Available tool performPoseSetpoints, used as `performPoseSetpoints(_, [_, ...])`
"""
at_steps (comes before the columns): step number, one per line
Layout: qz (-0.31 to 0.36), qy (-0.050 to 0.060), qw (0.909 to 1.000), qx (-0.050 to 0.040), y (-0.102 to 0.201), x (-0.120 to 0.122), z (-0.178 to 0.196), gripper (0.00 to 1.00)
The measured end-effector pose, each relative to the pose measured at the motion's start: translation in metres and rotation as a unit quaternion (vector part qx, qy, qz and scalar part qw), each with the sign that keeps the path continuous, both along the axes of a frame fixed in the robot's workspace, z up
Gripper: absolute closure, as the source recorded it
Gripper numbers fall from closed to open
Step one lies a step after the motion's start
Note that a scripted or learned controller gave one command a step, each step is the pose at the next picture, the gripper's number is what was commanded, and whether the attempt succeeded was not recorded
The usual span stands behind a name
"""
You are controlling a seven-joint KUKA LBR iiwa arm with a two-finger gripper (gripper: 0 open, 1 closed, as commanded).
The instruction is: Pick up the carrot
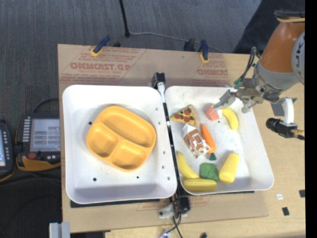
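Since everything sits on the desk (99,66), we take the right bin (257,133) as our landmark and work downward in size. Left of that bin lies its twin, the left bin (74,148), carrying a yellow divided plate (121,137). Above the right bin's far right corner hangs the arm (282,48), its hand (237,99) spread open over the far edge, nothing between the fingers. Inside the right bin, near its centre, the carrot (208,138) lies flat, pointing away from the near rim, touching a wrapped snack (195,142) on its left, with a pizza slice (185,115) beyond. We judge the carrot a light, stiff, smooth plastic toy, likely slippery; we would pinch it across its thick middle, fingers straddling its length.
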State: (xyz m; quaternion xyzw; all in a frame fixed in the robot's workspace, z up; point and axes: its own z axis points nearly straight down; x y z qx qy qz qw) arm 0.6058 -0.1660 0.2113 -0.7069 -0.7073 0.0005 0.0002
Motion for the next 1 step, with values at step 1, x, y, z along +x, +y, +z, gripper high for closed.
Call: performPoseSetpoints(1, [0.000,-0.002,1.0000,-0.0007,0.0033,-0.0085,-0.1248,0.00])
